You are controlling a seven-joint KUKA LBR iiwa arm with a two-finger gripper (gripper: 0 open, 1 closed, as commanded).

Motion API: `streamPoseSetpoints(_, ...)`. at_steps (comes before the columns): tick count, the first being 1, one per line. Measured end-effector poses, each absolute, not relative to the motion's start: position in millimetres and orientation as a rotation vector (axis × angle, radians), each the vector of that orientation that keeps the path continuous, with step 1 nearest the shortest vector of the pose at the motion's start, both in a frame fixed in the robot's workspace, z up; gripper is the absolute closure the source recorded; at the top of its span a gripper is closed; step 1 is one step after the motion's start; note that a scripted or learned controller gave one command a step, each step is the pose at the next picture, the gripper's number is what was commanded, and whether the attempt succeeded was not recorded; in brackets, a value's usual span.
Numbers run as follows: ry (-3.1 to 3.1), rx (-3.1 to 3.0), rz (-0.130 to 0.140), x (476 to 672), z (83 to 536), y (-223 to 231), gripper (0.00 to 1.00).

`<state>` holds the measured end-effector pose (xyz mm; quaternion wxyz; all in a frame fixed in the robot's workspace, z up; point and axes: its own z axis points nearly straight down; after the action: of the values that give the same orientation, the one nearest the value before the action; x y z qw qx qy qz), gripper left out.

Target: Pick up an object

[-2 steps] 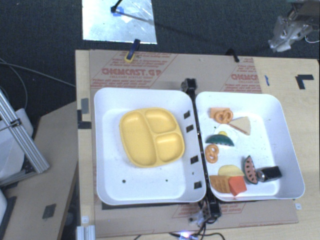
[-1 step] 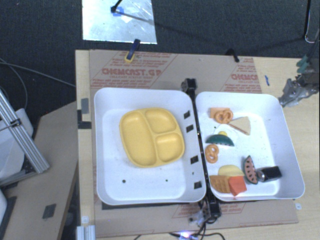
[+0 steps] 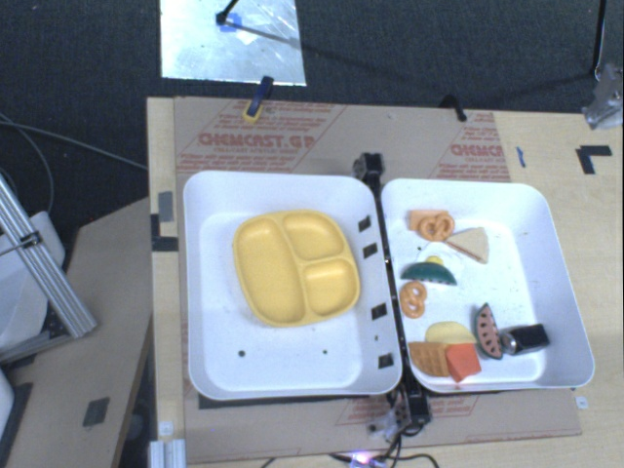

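Camera view from above: yellow divided plate [image 3: 295, 266] in left bin [image 3: 210, 359] — toy foods [image 3: 444, 291] in right bin [image 3: 556, 261]. "CHEMCAST GP" printed on brown sheet [image 3: 292, 130] beneath. Pincer's state — cannot tell.

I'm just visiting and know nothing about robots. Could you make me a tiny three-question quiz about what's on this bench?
1. True or false: the yellow divided plate lies in the left bin.
2. Which sits nearest the front edge of the right bin?
A. the orange pretzel
B. the red block
C. the sandwich wedge
3. Fill in: the watermelon slice lies right beside a small ____ object.

Key
1. True.
2. B, the red block, next to a waffle piece.
3. Black.
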<state>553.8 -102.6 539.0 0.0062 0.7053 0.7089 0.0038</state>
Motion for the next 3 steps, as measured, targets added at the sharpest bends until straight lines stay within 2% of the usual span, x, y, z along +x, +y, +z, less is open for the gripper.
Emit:
streamPoseSetpoints(1, 2.240, 2.213, -0.005, 521.6, 436, -2, 1.00)
streamPoseSetpoints(2, 2.219, 2.230, -0.007, 484.6, 343, -59, 1.00)
streamPoseSetpoints(3, 2.223, 2.203, 0.018, 535.6, 460, -20, 1.00)
